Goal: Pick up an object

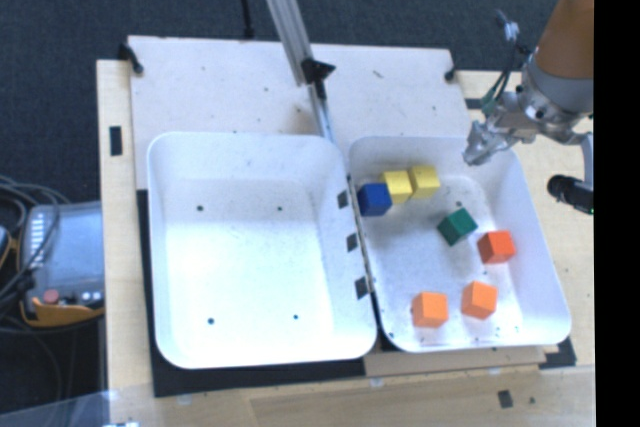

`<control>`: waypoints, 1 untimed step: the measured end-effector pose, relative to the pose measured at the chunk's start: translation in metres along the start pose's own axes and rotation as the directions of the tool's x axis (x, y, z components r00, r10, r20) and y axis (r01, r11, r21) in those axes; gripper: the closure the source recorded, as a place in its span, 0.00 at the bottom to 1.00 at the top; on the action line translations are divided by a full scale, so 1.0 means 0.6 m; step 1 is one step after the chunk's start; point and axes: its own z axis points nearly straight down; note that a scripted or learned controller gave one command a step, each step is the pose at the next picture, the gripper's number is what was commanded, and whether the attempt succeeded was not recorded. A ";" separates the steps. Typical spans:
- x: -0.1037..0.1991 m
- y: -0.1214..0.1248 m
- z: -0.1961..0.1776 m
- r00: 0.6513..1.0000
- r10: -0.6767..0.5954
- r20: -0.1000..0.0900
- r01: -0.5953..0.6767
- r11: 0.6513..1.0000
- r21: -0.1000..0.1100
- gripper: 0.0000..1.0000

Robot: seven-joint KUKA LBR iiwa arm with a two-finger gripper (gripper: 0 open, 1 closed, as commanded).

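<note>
End effector (483,147) hovers over far right corner of right bin (540,245); finger state cannot be told. Right bin holds 2 yellow cubes (411,183), 1 blue cube (374,199), 1 green cube (458,225), 3 orange cubes (479,299). Left bin (160,215) alongside.

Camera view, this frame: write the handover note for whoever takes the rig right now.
Gripper: above the right bin's far corner, nothing visible between its fingers.
Right bin contents: blue block touching two yellow blocks; green block; three orange blocks.
Left bin: no blocks.
Done: nothing picked.
Left: pick one; the green block looks nearest and stands apart.
</note>
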 end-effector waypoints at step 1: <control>0.091 -0.017 0.015 1.000 -0.009 -0.003 0.009 1.000 0.008 1.00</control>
